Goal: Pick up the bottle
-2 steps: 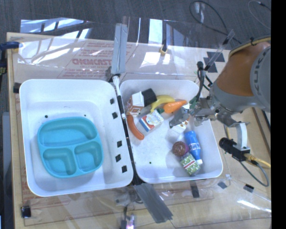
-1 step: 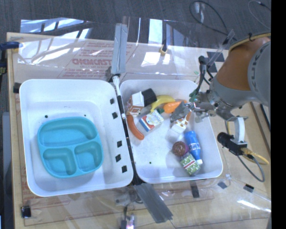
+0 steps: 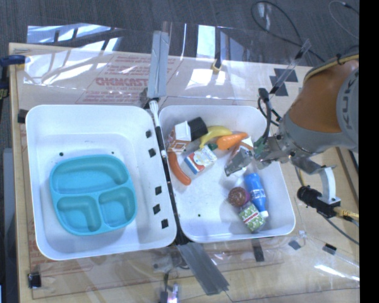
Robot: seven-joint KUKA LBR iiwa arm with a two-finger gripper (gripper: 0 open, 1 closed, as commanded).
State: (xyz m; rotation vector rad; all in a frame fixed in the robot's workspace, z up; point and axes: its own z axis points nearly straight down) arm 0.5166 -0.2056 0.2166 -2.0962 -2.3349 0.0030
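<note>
The bottle [image 3: 256,192] is blue with a white cap and lies on its side in the right bin [image 3: 208,226], near the right wall. My gripper [image 3: 239,161] hangs over the same bin, just above and to the left of the bottle's cap end. Nothing from the bin is seen lifted in it. The grey arm with its orange band comes in from the right edge.
A brown round item [image 3: 238,196] and a green packet [image 3: 253,216] lie against the bottle. A banana [image 3: 215,133], carrot [image 3: 231,141], small carton [image 3: 199,160] and sausage [image 3: 179,168] lie further left. The left bin [image 3: 38,232] holds a blue divided tray [image 3: 91,193].
</note>
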